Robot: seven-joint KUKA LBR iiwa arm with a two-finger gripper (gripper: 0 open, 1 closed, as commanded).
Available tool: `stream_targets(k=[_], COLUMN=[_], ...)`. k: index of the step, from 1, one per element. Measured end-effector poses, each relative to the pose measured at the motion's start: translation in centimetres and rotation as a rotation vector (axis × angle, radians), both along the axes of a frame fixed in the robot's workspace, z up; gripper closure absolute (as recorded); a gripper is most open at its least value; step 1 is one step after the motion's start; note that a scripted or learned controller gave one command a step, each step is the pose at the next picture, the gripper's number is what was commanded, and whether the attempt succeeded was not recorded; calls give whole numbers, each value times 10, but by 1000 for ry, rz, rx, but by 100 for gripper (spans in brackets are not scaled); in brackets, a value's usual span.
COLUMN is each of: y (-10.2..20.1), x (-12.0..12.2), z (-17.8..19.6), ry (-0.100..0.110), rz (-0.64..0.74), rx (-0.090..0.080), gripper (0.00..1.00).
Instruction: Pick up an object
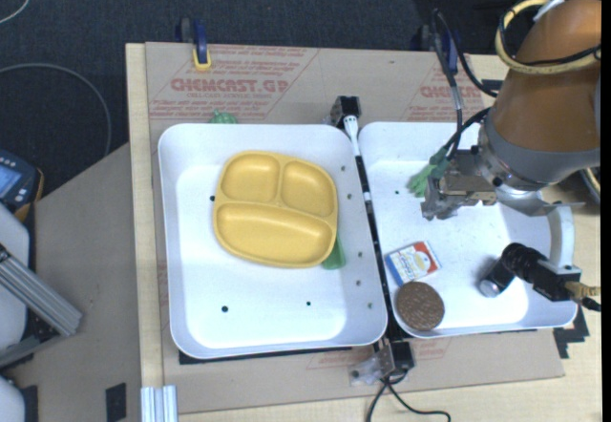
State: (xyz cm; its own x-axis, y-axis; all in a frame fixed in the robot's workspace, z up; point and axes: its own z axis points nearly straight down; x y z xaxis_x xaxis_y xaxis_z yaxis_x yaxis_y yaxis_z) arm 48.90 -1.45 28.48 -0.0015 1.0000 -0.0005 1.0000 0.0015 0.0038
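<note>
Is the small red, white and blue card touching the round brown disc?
Touching: in the camera view the card meets the disc's upper rim with no white bin floor between them.

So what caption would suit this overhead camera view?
Arm's gripper above the right bin, near a green object; yellow divided plate in the left bin.

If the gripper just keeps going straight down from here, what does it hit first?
Most likely the bare floor of the right bin. The gripper hangs over its upper left part, a green object beside it; depth is unclear, so it might clip that.
</note>
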Motion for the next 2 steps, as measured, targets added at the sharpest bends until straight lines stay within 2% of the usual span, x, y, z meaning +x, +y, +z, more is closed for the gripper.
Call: stream_targets(k=[1,2], y=[102,95], x=[-12,-8], z=[-65,178], ry=[14,-17], rz=[9,1], rx=[4,5], gripper=[100,100])
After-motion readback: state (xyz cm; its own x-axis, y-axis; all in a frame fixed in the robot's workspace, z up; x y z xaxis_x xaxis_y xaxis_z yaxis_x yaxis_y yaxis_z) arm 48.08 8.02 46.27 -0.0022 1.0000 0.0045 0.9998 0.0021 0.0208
